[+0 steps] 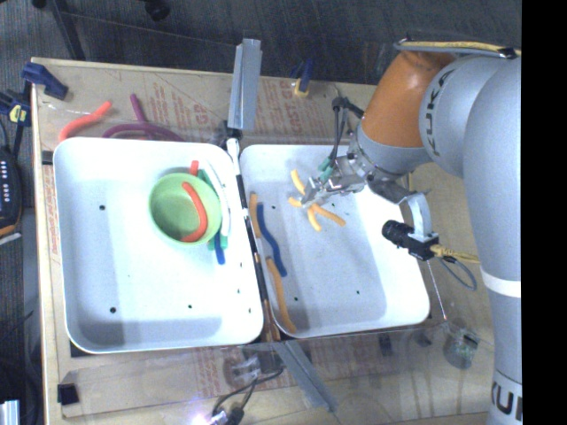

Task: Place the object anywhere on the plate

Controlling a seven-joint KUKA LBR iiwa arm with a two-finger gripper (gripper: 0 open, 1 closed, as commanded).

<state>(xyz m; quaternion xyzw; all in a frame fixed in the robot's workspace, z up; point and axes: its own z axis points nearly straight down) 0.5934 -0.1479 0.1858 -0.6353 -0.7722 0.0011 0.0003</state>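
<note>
The left bin (89,299) holds a round green plate (177,209), well left of the jaws, with a curved red strip (202,204) lying on it and green and blue strips (219,237) at its right edge. In the right bin (390,304), a bent blue strip (269,242) and long orange strip (266,264) lie left of the jaws. Thin yellow sticks (317,209) are scattered right under the gripper (330,181), which the grey arm (461,96) lowers from the right; whether the jaws are wide or closed cannot be told.
</note>
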